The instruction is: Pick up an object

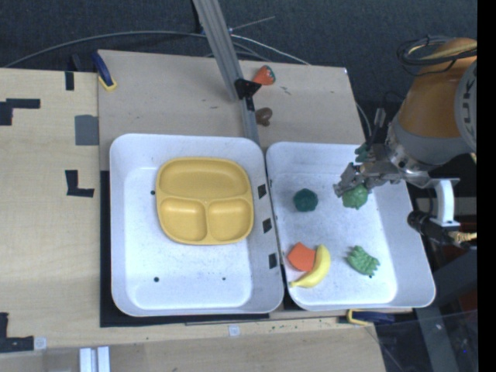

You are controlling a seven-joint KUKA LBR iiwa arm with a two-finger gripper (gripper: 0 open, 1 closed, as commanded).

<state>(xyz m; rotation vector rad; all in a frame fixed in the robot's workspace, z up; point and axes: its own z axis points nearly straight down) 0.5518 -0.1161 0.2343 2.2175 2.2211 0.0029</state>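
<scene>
From the camera above the bench, the arm (438, 103) comes in at the right, and its upper part is cut off by the frame's top right corner. The claw (355, 186) sits over the upper right part of the right bin (403, 285). Its dark fingers are small and blurred, but a light green object (356, 198) shows between their tips, so the claw appears clamped on it. Whether that object is lifted clear of the bin floor or touching it cannot be told.

Lower in the same bin lie a dark green round object (305, 200) near the left wall, an orange piece (301, 256) touching a yellow banana (316, 268), and a lumpy green toy (362, 261) just to their right; the toy's exact form is hard to make out.

The left bin (128, 285) holds a yellow divided tray (205, 200) with three compartments.

A grey pole (217, 29) crosses the bench (170, 91), its top cut off by the frame. No writing or labels can be read.
</scene>
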